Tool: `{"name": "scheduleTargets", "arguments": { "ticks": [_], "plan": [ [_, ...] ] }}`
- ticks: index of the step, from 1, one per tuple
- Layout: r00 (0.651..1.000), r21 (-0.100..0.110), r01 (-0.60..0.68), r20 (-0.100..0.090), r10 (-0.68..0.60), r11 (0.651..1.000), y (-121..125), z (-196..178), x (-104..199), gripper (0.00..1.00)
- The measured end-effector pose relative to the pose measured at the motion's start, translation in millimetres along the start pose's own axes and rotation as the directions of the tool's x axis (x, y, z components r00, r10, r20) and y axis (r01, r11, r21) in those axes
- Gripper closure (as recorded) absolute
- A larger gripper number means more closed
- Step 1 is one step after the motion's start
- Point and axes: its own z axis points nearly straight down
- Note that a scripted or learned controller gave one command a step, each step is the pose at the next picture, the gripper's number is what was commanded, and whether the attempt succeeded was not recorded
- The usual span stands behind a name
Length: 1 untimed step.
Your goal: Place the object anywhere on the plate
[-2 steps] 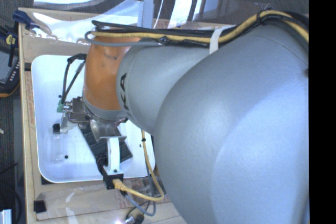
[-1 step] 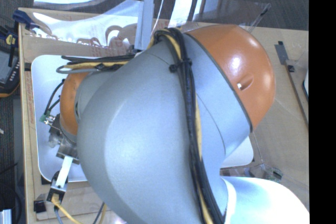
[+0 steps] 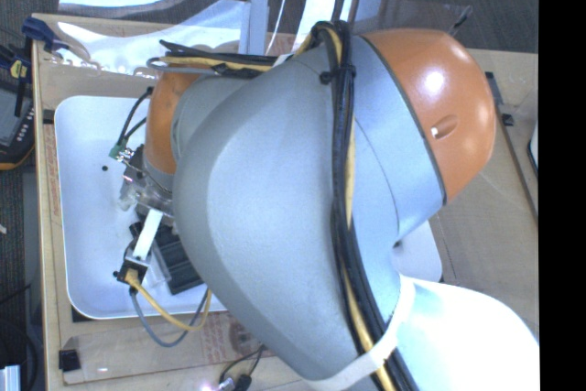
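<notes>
My grey arm with its orange band (image 3: 430, 105) reaches across from the right and covers most of both bins. Its wrist ends low over the left white bin (image 3: 82, 197), with the gripper (image 3: 131, 190) near that bin's middle, close above the floor. The wrist body hides whatever lies under and right of the gripper. The bare white floor left of the gripper shows only a tiny dark speck (image 3: 106, 166).
A wooden bench frame (image 3: 46, 325) runs around the left bin. Clear plastic sheeting (image 3: 137, 0) lies along the back edge. A black and yellow device (image 3: 11, 119) sits off the bench at the far left. A corner of the right bin (image 3: 419, 259) peeks out beneath the arm.
</notes>
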Motion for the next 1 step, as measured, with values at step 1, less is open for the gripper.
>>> {"name": "scheduleTargets", "arguments": {
  "ticks": [1],
  "plan": [
    [1.000,0.001,0.012,0.000,-0.012,1.000,-88.0,-28.6,25.0,0.00]
  ]
}}
